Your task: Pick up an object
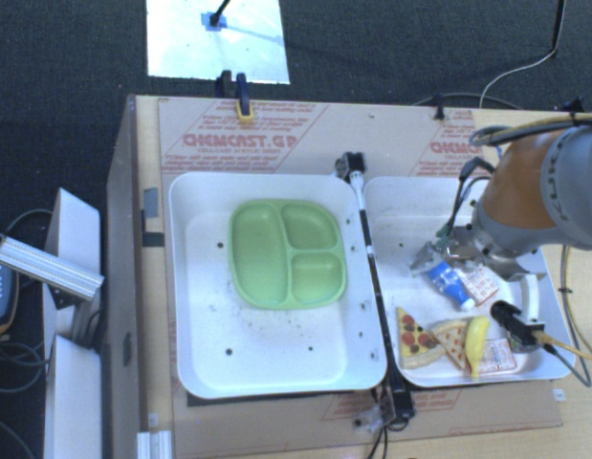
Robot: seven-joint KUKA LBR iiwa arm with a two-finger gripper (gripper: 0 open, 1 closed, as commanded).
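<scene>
My gripper [435, 253] hangs low over the right bin [401, 208], near its middle. Just below and to its right lies a blue and white tube [449, 282], touching or nearly touching the gripper's tip. A white packet with red print [483, 284] sits beside the tube. Along the bin's front edge lie a toy pizza slice [415, 337], a second slice [452, 338], a yellow banana [477, 340] and another printed packet [500, 356]. Nothing is visibly held.
The left bin [205, 352] holds a green divided plate [286, 254]. A black divider rail [370, 256] runs between the bins. The grey and orange arm [539, 194] covers the right bin's far right part.
</scene>
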